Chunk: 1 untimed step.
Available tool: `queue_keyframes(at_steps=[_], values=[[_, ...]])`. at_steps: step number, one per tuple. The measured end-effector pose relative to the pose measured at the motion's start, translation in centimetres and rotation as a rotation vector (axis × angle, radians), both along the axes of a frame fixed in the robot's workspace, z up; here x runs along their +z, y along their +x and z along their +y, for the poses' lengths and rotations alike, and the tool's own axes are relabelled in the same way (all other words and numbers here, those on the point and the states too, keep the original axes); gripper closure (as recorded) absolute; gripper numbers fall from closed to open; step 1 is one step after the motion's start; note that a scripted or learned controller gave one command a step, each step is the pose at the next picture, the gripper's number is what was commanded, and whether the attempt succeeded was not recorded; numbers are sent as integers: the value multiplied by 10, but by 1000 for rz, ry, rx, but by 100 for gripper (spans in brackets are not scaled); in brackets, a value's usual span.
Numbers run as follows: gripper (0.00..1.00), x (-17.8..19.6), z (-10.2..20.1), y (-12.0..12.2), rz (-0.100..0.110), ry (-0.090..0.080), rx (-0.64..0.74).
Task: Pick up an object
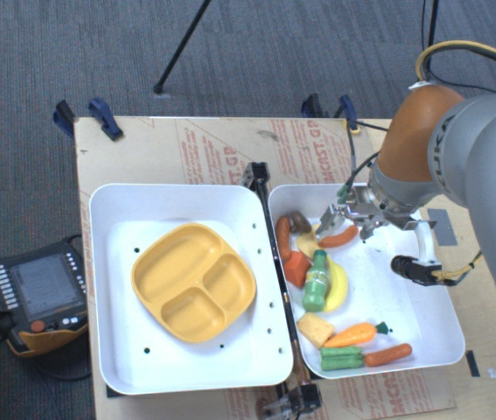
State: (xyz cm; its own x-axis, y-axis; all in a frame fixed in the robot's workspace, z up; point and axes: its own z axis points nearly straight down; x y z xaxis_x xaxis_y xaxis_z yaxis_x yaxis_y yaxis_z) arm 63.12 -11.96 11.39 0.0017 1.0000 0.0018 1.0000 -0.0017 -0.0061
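Sausage-shaped and orange-red, the toy piece [338, 237] sits in the upper part of the right bin [440, 322], right of centre in the frame, and the gripper [342, 226] has it pinched between its fingers, one end sticking out toward the lower left. The grey arm [457, 156] with its orange band comes in from the right edge of the frame. Just below the held piece lie a green bottle [316, 283] and a banana [337, 287], side by side and touching. Left of them, against the bin's left wall, are a red sausage [282, 232] and a red pepper-like piece [296, 269]. Near the bin's lower edge lie a cheese wedge [316, 329], a carrot [352, 334] and another orange-red sausage [389, 354]. In the left bin [112, 234], left of centre, rests a yellow divided plate [193, 282].
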Motion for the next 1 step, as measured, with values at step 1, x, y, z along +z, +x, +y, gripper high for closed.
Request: queue_keyframes(at_steps=[1], values=[[0, -26, -52, 12, -4, -1, 1]])
